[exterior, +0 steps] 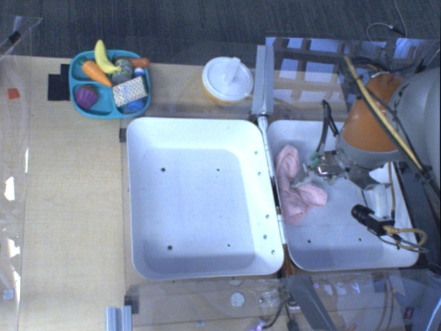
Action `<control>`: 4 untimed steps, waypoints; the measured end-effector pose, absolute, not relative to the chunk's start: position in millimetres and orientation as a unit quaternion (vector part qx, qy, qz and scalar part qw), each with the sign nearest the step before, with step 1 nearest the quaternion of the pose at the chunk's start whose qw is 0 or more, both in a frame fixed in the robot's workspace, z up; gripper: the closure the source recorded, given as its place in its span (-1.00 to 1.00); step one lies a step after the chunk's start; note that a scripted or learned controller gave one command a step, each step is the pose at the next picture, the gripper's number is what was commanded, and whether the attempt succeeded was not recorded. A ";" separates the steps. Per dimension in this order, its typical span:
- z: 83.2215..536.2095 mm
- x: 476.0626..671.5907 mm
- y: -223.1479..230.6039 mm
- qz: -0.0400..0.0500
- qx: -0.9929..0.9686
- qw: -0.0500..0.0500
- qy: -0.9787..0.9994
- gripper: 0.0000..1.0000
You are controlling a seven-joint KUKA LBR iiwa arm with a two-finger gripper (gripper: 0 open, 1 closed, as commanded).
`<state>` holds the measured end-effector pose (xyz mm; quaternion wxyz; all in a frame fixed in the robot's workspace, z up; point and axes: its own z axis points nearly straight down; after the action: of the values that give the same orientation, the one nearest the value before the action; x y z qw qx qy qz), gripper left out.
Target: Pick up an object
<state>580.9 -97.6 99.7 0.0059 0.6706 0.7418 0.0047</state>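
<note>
The gripper (308, 178) was down in the right bin (344, 254), touching the pink cloth (296, 183) heaped just to its left, though I could not tell how it was set. Farther left lay the left bin (193, 198). Beyond stood a white lidded bowl (227, 79) and a blue tray (110, 85) of toy food.

cloth (295, 183) in right bin (344, 254), tray (108, 85) behind left bin (193, 198)

Crumpled pink cloth (296, 183) lies along the right bin's (344, 254) left wall.
</note>
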 end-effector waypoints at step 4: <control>95.0 586.3 -126.8 0.004 0.678 0.007 0.735 -1.00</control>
<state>586.3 -126.8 95.0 0.0066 0.6778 0.7352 0.0039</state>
